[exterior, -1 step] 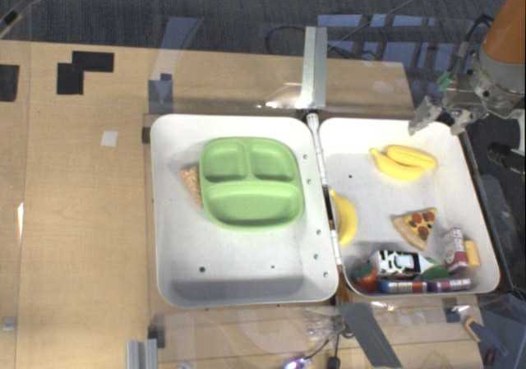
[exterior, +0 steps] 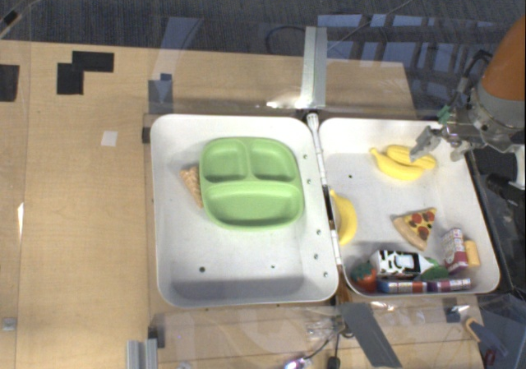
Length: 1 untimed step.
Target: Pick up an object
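My gripper [exterior: 440, 145] hangs open at the far right of the right bin [exterior: 362, 195], with the grey arm and its orange band [exterior: 503, 71] coming in from the upper right. One fingertip [exterior: 424, 144] is just above the right end of a yellow banana [exterior: 399, 163] lying at the back of that bin. Nothing is held between the fingers. A second banana [exterior: 345, 219] lies against the bin's left wall. A pizza-slice toy [exterior: 415, 228] sits near the middle right.
Along the right bin's front edge lie a black-and-white box [exterior: 399, 261], a small can [exterior: 454, 248] and several markers [exterior: 423, 283]. The left bin [exterior: 238, 277] holds a green divided plate [exterior: 249, 182] with a brown cracker [exterior: 192, 185] tucked beside it.
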### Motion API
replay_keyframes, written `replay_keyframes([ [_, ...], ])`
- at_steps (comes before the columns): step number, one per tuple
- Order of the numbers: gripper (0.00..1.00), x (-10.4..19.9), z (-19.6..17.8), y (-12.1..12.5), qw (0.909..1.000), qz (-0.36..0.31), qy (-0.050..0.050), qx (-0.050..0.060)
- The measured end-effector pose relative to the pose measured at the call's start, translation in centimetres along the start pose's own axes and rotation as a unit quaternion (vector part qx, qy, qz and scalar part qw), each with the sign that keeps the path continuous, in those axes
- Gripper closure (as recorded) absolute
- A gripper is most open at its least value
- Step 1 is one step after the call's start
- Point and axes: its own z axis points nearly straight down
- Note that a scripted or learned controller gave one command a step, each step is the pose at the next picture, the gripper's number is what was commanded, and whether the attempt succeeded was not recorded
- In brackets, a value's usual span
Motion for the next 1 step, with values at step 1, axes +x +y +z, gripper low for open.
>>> replay_keyframes([
  [1,0.0,-0.69,-8.38,1.39,0.9999,-0.011,0.0,-0.001],
])
